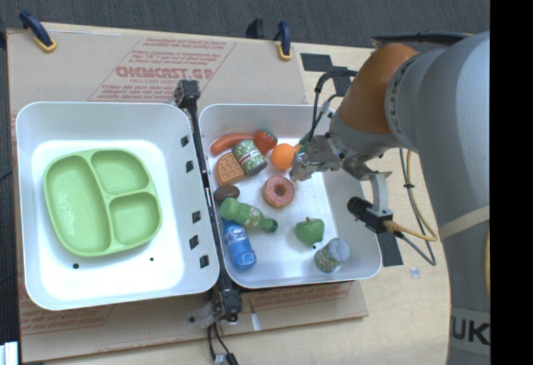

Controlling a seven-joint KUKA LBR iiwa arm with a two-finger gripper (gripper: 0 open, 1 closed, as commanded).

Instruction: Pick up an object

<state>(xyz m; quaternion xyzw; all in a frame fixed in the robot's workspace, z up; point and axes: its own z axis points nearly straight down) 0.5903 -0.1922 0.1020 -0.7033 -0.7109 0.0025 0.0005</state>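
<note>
Orange and round, a small toy fruit (284, 156) sits in the right bin (360, 270), toward the far wall, with a smooth skin and no visible stem. Just beside it, on the side away from the green plate, the fingers (301, 165) come down into the bin; they look close to the orange, perhaps touching its edge, but whether they are spread or closed cannot be told, since the wrist and its fittings cover them from above. Nothing can be seen gripped between them.

Measured from the orange, a pink-iced doughnut (278, 192) lies just nearer the camera, a small printed can (249, 155) lies just beside it toward the green plate, and a red sausage (234, 141) lies beyond that can. A waffle-like piece (229, 168) rests near the can. Farther forward are a green bottle (247, 216), a blue bottle (240, 246), a green pepper (310, 230) and a tin (332, 256) on its side.

The green plate (102, 202), with three compartments, lies in the left bin (33, 123), well apart from the orange. Grey arm (425, 97) casing hides the right bin's far right corner.
</note>
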